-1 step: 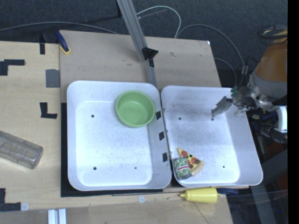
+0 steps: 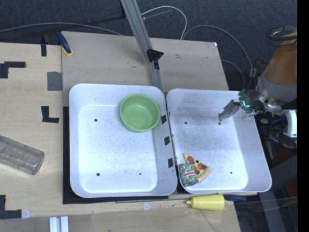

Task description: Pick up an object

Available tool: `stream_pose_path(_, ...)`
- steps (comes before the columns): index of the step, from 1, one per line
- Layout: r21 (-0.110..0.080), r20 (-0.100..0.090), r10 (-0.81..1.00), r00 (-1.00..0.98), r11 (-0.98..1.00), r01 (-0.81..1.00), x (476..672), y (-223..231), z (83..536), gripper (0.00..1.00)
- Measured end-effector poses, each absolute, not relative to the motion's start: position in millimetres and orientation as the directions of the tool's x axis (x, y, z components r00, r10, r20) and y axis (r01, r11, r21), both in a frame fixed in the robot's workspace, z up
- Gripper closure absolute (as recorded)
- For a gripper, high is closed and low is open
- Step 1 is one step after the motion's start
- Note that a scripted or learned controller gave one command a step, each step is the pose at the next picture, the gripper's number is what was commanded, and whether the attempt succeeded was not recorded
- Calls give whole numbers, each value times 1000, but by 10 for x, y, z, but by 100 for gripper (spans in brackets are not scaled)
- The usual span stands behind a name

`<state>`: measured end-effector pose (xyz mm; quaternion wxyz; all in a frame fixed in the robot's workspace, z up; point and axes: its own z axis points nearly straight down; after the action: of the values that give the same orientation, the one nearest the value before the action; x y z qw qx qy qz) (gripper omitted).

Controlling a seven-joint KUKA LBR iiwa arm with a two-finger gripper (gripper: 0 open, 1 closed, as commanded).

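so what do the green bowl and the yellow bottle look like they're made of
Green bowl: probably plastic, with an even matte colour and a thick smooth rim. Yellow bottle: likely soft squeezable plastic, uniformly opaque yellow with a slight sheen and a nozzle tip. Neither can be told for certain.

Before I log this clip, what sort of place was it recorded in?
Most likely a robotics lab's bin-picking bench. Two shallow white bins sit side by side on a wooden bench, holding test items such as a green bowl and a toy pizza slice, and the arm's claw reaches over the right bin, with loose cables behind.
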<state>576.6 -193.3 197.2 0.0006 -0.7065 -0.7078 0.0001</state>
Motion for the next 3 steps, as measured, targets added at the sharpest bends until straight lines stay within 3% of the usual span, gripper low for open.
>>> stream_pose_path(1,-7,1,1000,-2,2,1000,5834,-1923,1367,0)
stream_pose_path(2,1,-3,1000,-2,2,1000,5839,-1918,876,0)
stream_pose_path(3,0,-1,1000,-4,4,1000,5840,-1910,992,100)
